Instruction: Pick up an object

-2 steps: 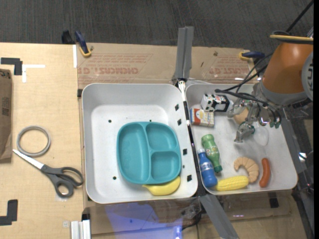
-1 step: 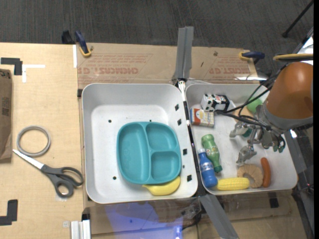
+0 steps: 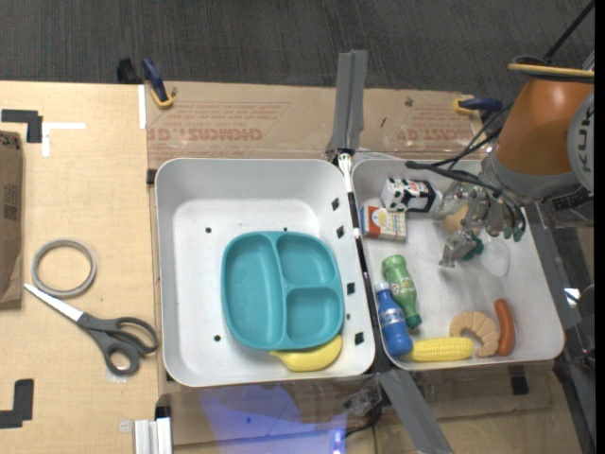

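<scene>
Faintly, the cardboard (image 3: 227,126) print reads reversed — illegible.

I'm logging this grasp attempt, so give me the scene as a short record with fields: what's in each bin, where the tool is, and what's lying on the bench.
left bin: teal tray, banana at the tray's near edge
right bin: milk carton, juice box, green bottle, blue bottle, corn, croissant, sausage
tool: over the right bin's far half, right of the cartons
held: nothing seen between the fingers
bench: scissors, tape roll
</scene>
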{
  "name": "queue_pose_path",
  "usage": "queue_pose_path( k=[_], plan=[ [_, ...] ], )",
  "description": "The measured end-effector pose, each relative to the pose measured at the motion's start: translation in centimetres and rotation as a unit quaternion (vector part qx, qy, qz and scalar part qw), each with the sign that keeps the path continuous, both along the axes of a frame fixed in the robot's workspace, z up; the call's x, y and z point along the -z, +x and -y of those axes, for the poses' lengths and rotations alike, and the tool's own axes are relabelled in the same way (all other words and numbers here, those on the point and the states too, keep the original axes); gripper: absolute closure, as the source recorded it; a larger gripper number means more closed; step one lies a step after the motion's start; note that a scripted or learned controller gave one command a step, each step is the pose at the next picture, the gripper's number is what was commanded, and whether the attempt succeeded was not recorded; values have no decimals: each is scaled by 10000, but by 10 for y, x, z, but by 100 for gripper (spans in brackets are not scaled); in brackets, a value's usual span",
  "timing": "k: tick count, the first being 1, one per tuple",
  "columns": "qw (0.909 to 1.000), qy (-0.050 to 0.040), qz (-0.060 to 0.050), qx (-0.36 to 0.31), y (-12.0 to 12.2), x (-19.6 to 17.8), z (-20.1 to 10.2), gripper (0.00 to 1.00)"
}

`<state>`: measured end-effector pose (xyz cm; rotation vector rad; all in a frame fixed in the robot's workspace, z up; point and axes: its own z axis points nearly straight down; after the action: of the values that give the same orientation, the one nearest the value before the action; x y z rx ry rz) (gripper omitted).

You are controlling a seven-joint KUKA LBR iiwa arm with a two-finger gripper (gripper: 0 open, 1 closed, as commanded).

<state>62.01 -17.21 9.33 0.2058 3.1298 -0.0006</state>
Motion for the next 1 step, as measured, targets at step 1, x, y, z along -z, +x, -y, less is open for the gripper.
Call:
queue_pose_path(
  k=[1],
  plan=[
    [9998, 4, -7, 173, -22, 0, -12, 0]
  ],
)
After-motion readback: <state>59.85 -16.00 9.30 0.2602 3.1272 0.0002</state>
